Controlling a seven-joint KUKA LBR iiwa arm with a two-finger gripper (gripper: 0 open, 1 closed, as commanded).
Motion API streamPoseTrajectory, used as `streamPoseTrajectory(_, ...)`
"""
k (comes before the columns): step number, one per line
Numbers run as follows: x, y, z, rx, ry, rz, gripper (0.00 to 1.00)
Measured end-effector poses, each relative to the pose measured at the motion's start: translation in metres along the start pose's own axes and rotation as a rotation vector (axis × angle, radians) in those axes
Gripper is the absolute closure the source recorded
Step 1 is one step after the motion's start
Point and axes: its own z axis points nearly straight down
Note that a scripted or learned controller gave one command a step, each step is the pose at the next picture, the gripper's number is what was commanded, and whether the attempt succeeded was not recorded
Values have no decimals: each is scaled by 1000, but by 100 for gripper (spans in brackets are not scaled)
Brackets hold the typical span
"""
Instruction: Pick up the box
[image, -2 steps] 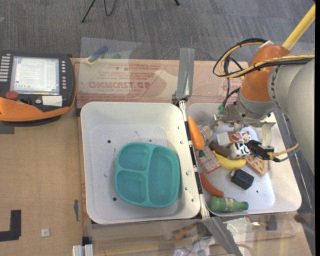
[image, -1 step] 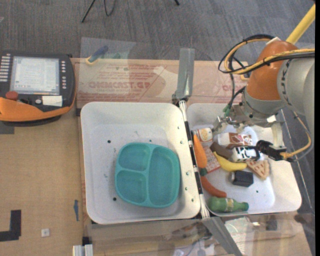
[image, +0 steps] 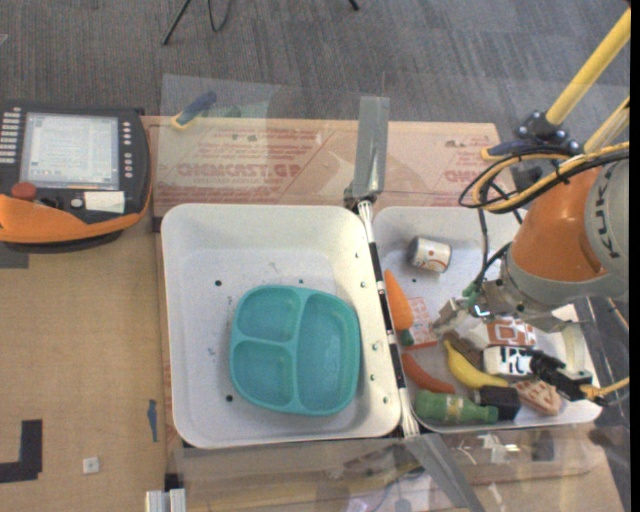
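Note:
The box (image: 508, 346), small and white with red and black print, lies in the right bin (image: 452, 222) close to its right side, partly under the arm. My gripper (image: 468, 306) hangs low over the middle of that bin, just left of the box and above the banana (image: 472, 371). The grey wrist and orange band (image: 556, 250) hide the box's upper edge. I see nothing held in the gripper.
The right bin also holds a small can (image: 430, 254), a carrot (image: 399, 301), a red chili (image: 425, 376), a green bottle (image: 456, 406), a brown biscuit-like piece (image: 541, 396) and a flat printed packet (image: 424, 321). A teal divided plate (image: 296, 349) lies in the left bin (image: 190, 300).

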Motion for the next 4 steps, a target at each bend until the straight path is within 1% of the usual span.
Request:
streamPoseTrajectory(1, 4, 78, 8, 10, 2, 11, 0)
streamPoseTrajectory(2, -7, 117, 12, 65, 6, 69, 0)
streamPoseTrajectory(3, -1, 117, 8, 76, 15, 65, 100)
streamPoseTrajectory(4, -36, 75, -4, 24, 5, 259, 100)
